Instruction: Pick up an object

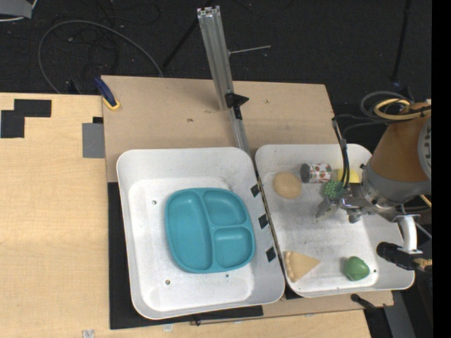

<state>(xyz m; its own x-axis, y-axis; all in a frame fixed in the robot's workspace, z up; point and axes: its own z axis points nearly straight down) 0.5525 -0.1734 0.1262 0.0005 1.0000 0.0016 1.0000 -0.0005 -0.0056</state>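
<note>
The arm (402,157) reaches in from the right over the right bin (320,277), grey body with the orange band above the wrist, and its claw (341,204) sits low over the bin's upper middle. Claw aperture: cannot tell, the metal tip parts are too small and cluttered to read, and whether anything is gripped is likewise unclear. A small green leafy item (332,187) lies right at the claw tip, touching or just beside it; which of the two cannot be made out. Just above it a yellow block (351,176) shows against the arm. Near these, toward the bin's far wall, lies a small cylindrical can (316,172) with a red-and-white label, on its side. A tan round bun-like object (287,185) rests to the left of the claw, apart from it. At the bin's near edge a tan wedge (301,265) lies left and a green rounded object (356,268) lies right. The left bin (141,273) holds a teal divided tray (209,229) with three compartments. Both bins sit on a brown board on the counter (49,210). An aluminium upright post (215,55) stands behind the bins; dark floor with cables lies beyond.
</note>
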